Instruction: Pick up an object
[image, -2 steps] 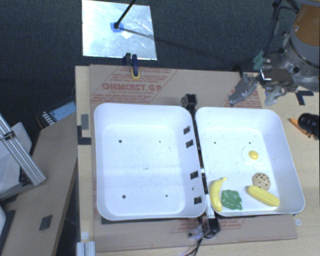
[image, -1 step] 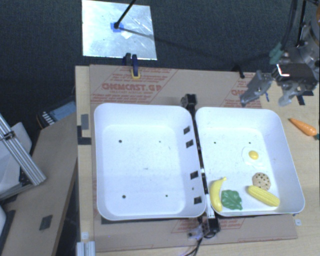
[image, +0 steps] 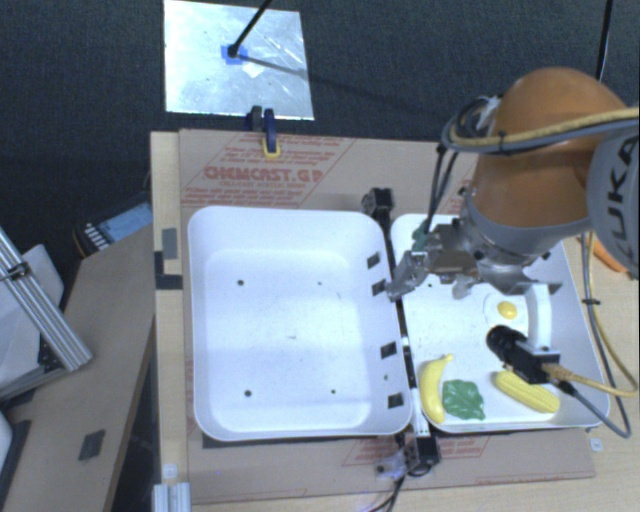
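Observation:
My gripper (image: 432, 280) hangs low over the upper left part of the right bin (image: 570, 300), close to the divider between the bins. I see nothing held in it. In the bin's front part a yellow banana (image: 433, 388) lies next to a green leafy piece (image: 463, 399). A yellow corn cob (image: 527, 392) lies to their right. A fried-egg toy (image: 507, 309) sits just right of and below the gripper, partly under the arm's body. The orange wrist band (image: 540, 130) hides the back of the bin.
The left bin (image: 290, 330) stands beside the right one, with black clips (image: 392, 350) along the shared rim. Both rest on a cardboard sheet (image: 265, 170). A metal frame (image: 40, 310) stands at the far left.

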